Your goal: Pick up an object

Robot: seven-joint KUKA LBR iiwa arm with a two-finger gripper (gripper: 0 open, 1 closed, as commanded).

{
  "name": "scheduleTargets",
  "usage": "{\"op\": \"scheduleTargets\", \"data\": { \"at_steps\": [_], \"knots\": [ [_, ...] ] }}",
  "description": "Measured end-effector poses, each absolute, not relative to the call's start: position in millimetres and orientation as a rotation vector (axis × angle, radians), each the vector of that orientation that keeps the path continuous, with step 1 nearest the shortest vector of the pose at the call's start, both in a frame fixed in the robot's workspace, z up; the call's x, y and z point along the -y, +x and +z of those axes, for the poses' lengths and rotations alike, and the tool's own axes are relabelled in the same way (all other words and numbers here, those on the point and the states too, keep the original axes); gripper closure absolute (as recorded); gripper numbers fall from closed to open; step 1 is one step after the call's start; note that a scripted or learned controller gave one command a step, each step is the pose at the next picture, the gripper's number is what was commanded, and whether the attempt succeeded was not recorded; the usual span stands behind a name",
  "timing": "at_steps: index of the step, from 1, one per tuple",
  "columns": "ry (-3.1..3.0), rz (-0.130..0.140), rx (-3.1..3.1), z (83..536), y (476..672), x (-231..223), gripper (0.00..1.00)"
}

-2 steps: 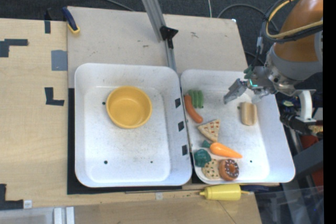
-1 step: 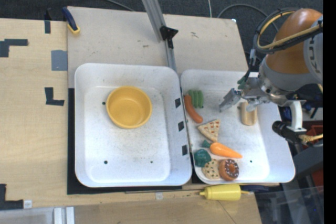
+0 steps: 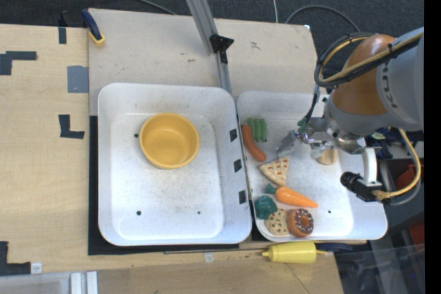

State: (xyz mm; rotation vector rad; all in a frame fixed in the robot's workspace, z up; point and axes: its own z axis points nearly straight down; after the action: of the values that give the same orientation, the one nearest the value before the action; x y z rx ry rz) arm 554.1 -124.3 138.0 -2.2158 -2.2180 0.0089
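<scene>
Over the right bin (image 3: 344, 220), in the camera view, the gripper (image 3: 288, 144) hovers with fingers slightly apart, clamped on nothing. Nearest candidate — the pizza slice (image 3: 275, 170) — lies just below and slightly left of the fingertips. The sausage (image 3: 252, 143) lies left of the gripper, long axis running diagonally toward the pizza slice — a short descent likely suffices.

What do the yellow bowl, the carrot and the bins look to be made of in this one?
Yellow bowl: probably plastic, matte, uniformly coloured with a smooth molded rim.
Carrot: looks like a plastic toy, slightly glossy, flat orange with no natural texture.
Bins, left and right: seemingly thin molded white plastic with rounded corners, their surfaces scuffed and speckled dark.
</scene>
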Motion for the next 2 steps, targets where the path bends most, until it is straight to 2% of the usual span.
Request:
{"op": "scheduleTargets", "data": {
  "at_steps": [1,2],
  "knots": [
    [-2.224,-0.001,2.227,88.4,555.4,124.4,0.0],
    [-2.22,-0.001,2.226,99.4,555.2,123.3,1.0]
  ]
}}
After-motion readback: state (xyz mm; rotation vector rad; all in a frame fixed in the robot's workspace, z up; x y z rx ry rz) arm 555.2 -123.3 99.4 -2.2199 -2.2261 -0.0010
